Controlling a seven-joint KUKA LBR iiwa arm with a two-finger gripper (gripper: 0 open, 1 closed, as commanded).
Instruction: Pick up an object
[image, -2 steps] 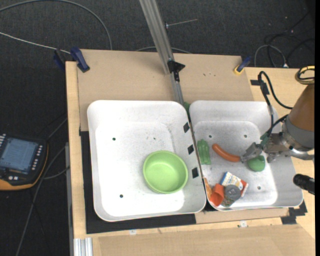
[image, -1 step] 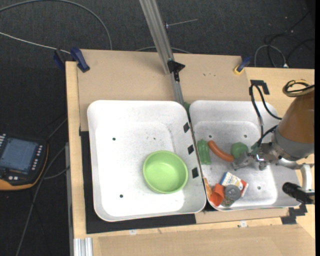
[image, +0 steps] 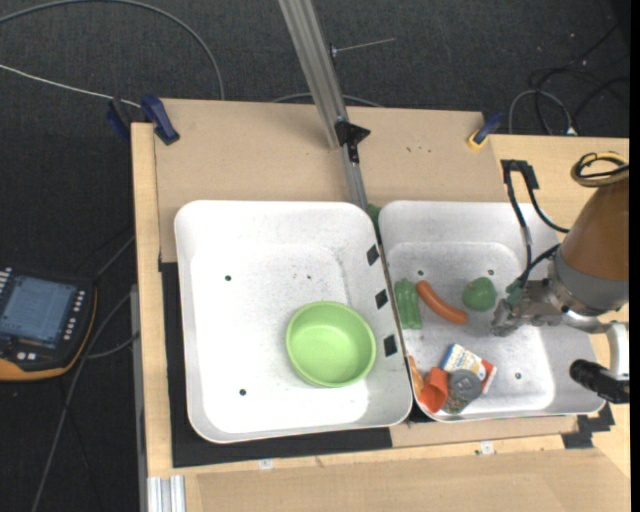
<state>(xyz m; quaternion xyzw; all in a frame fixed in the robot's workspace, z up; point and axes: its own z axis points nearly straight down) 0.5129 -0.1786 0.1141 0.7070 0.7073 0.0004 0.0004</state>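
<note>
My gripper (image: 503, 317) hangs low in the right bin (image: 520, 228), just right of a round green object (image: 479, 293) and close to it. An orange carrot-like piece (image: 441, 302) lies to the left of that, and a green block (image: 407, 303) rests by the bin's left wall. Near the front edge sit a small printed packet (image: 470, 360), a grey round disc (image: 462, 388) and an orange piece (image: 433, 389). The left bin (image: 250, 240) holds a green bowl (image: 331, 343). I see nothing between the fingers.
A slanted metal pole (image: 325, 75) crosses the bench top above the bins. Blue and yellow clamps (image: 158, 118) sit at the board's far corners. A handheld pendant (image: 40, 322) lies on the floor at left. Black cables (image: 525, 205) run beside the arm.
</note>
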